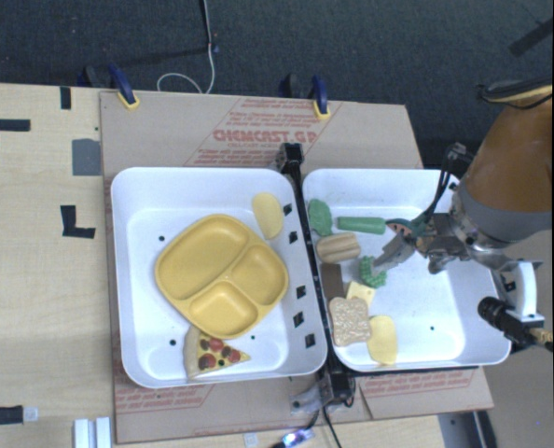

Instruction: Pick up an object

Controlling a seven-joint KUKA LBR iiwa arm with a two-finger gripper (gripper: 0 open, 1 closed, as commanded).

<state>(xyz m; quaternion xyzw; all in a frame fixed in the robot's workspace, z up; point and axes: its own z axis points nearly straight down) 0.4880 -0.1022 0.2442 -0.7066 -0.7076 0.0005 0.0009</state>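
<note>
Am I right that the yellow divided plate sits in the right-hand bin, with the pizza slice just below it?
Not quite: the camera view shows the yellow divided plate in the left-hand bin, not the right-hand one. The pizza slice does lie just below it.

arm: enters from right, orange band up | wrist: angled down-left | gripper (381, 267): low, pointing left

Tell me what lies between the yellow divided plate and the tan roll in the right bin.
In the camera view, between the yellow divided plate and the tan roll run the two bins' adjoining white walls, with black clips along them. A pale yellow piece lies just above that line.
</note>
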